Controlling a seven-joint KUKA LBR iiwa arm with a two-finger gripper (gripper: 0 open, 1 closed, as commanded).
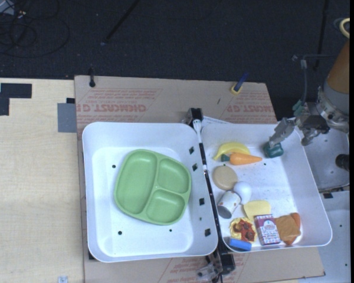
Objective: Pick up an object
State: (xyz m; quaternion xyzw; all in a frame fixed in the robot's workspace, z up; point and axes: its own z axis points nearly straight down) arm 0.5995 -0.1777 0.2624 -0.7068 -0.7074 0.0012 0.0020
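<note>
On the bench [35, 181], the left bin [100, 240] holds a green divided plate [152, 186]. The gripper [275, 148] sits at the right bin's [315, 217] far side, its state hard to tell, right of a carrot [245, 158] and banana [231, 149].

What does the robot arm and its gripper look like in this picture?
The arm enters from the right. It has an orange band, with grey metal parts below it at the wrist. The gripper is grey metal with thin fingers and ends in a dark teal tip. A thin dark rod or cable stands beside the wrist.
</note>
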